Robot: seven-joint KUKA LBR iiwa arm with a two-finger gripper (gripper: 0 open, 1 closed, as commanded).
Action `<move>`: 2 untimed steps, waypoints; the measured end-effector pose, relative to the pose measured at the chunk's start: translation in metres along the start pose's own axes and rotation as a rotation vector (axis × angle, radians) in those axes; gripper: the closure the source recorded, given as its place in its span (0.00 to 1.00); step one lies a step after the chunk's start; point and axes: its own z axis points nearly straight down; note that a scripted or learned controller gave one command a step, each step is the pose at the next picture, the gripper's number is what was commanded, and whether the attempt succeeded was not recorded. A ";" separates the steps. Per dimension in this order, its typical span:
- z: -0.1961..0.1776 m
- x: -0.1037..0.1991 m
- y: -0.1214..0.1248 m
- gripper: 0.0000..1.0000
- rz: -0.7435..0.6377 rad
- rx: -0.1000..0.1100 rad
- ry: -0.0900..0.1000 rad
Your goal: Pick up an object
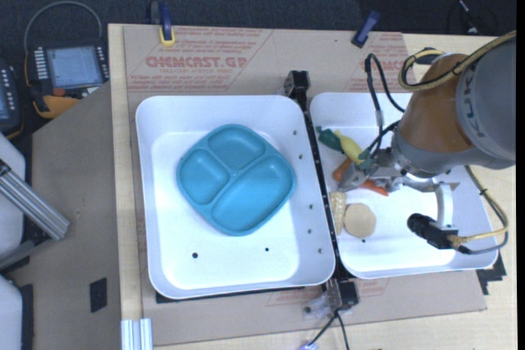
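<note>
My gripper (367, 174) is low in the right bin (467, 254), at its left-middle, among a cluster of small things. A yellow and green piece (344, 145) lies just behind it. An orange piece (341, 172) lies at its left, and a thin orange-red piece (376, 188) sits right under its tip. A round tan item (359, 220) rests in front of it, with a pale strip (336, 211) by the bin's left wall. The wrist hides the space under the gripper, and I see nothing clearly held.
The left bin (164, 242) holds a blue divided plate (236, 178) near its middle. The grey arm with its orange band (439, 115) covers the right bin's back right part. A raised divider (316, 168) separates the two bins.
</note>
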 end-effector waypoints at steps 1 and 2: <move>-0.014 -0.002 0.002 1.00 0.002 -0.008 -0.003; -0.077 -0.004 0.000 1.00 0.000 -0.007 0.000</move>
